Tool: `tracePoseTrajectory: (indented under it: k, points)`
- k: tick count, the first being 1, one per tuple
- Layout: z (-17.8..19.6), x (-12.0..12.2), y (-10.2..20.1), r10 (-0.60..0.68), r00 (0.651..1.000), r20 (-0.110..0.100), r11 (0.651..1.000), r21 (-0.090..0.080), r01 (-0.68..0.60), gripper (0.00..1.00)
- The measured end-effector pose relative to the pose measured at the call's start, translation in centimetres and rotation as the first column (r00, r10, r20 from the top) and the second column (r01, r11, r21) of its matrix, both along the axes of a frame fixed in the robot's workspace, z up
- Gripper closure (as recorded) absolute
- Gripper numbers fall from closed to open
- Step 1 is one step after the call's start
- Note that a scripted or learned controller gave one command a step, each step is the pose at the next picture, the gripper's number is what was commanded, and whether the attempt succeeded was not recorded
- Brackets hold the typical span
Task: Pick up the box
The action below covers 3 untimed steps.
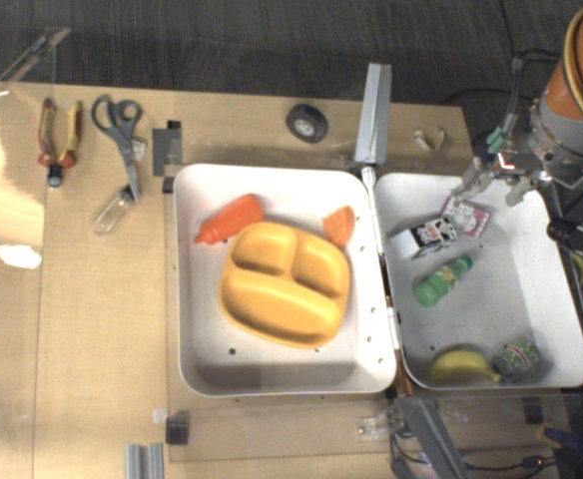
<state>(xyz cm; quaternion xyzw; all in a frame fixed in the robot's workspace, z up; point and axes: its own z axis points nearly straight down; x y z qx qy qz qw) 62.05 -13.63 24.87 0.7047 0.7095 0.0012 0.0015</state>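
While viewed from the near edge, pale wooden bench (82, 347) first, bare but for small dark fittings at the front.

Nearest in the right bin (556, 287): a banana (461, 365) against the front wall, with a small greenish can (518, 357) just beside it. Farther in, a green bottle (441, 279) lying tilted. Beyond that the box (435, 234), small, white with dark print, in the bin's far left part, touching a pink-and-white packet (470, 218). Just above and beyond the packet, the gripper (493, 173), low over the far wall; cannot tell whether spread or closed, and nothing seen held.

Across the left bin (197, 367): a yellow compartment tray (285, 282) in the middle, an orange carrot-shaped toy (229, 218) and an orange wedge (340, 225) behind it.

Farther back on the wood: scissors (122, 128), red-handled pliers (57, 138), a black tape roll (306, 122), a grey metal bar (374, 113). Farthest, dark carpet (222, 18)
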Motion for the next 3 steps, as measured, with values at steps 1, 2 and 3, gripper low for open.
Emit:
tracePoseTrajectory:
  k: [1,2,3]
  points:
    - [-5.9,4.1,-4.7,0.075,0.997,0.0,0.997,-0.002,-0.075,0.0]
    - [-14.9,5.0,-6.6,0.155,0.988,0.004,0.988,-0.003,-0.155,0.0]
    - [-16.2,3.7,-5.8,0.217,0.976,0.002,0.976,-0.002,-0.217,0.0]
